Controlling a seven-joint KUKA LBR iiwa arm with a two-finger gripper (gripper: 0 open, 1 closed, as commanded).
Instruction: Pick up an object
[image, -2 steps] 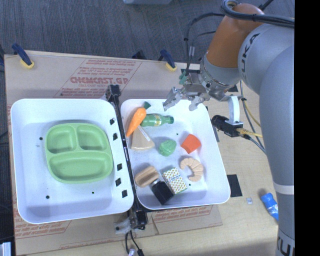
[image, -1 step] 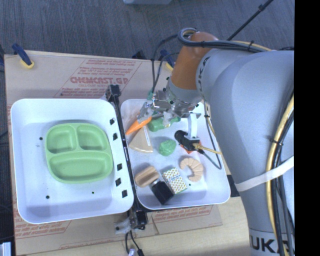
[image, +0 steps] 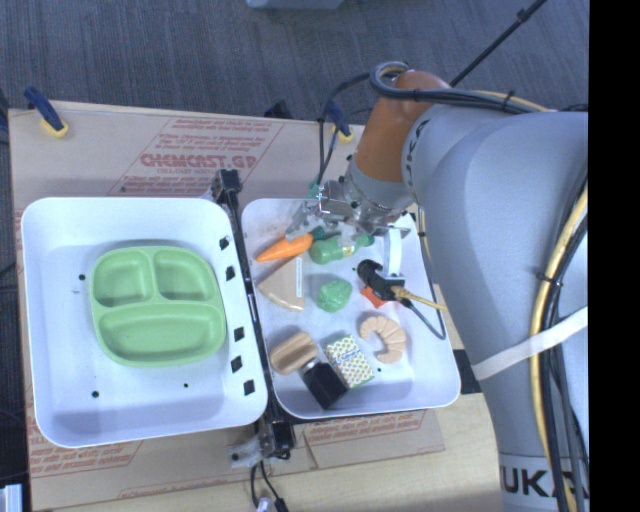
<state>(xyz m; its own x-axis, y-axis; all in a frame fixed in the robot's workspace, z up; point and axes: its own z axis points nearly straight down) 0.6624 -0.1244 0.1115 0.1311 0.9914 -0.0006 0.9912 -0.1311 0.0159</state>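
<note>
1. the left bin (image: 50, 400) carries a green divided plate (image: 157, 303) at its middle, well apart from my gripper. i judge it no hazard unless i drift across the shared wall.
2. in the right bin (image: 437, 383), the carrot (image: 285, 247) lies near the far left corner, with its tip toward the left wall. it tapers, so a close on it may squirt it against that wall.
3. a pale wedge (image: 282, 288) sits just nearer than the carrot. a bun (image: 292, 352), a black block (image: 322, 384) and a patterned box (image: 350, 361) crowd the near edge. a sweep toward them may shove one piece into the next.
4. the green piece (image: 327, 250) sits by the far edge, touching the carrot's thick end. i take it as the likeliest pick. it looks rounded and may roll away, or i may catch both things and hold neither.
5. my gripper (image: 338, 215) hangs over the far edge, just beside that green piece. i cannot tell whether it stands apart or together, nor whether anything is in it. descending too far risks striking the bin's floor.
6. a croissant-shaped piece (image: 385, 337) lies toward the right wall, apart from my reach.
</note>
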